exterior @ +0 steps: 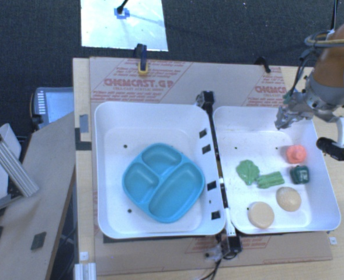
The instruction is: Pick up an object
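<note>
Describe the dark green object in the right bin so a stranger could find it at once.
Start at the right bin, the one without the blue plate. Along its right side, just below the pink object, sits the dark green object. It is the smallest and darkest piece there, blocky, unlike the lighter green pieces to its left and the two beige rounds below.

blue divided plate [162,182] in left bin [110,121], yellow clamp [142,60] at cardboard's far edge

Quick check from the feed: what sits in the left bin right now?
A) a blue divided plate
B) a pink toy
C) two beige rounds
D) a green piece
A: the blue divided plate lies alone in the left bin; the small toys are all in the right bin.
</note>
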Robot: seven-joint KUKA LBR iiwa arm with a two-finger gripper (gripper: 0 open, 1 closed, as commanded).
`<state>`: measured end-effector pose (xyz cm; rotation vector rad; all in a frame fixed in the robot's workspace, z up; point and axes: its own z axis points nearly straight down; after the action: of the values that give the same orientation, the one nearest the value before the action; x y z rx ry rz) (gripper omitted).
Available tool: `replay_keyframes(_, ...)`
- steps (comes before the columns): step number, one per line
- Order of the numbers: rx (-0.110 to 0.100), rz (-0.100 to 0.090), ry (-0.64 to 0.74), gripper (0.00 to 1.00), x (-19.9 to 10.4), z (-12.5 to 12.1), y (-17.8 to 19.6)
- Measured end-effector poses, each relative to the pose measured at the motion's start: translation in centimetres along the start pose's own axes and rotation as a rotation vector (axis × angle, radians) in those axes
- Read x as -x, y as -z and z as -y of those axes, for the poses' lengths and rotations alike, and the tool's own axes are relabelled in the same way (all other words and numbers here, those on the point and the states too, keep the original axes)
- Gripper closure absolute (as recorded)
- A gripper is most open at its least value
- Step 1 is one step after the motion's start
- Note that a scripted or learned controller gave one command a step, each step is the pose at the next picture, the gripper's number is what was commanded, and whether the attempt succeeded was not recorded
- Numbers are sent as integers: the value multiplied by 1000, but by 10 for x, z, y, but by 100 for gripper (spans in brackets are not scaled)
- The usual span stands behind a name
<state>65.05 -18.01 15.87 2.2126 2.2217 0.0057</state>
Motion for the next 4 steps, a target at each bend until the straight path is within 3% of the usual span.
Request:
replay_keyframes(1,-2,0,1,100,4,-10,49)
replay_keyframes(2,-3,-1,1,100,4,-11,62)
replay_keyframes(4,-5,-2,4,100,-87,5,70)
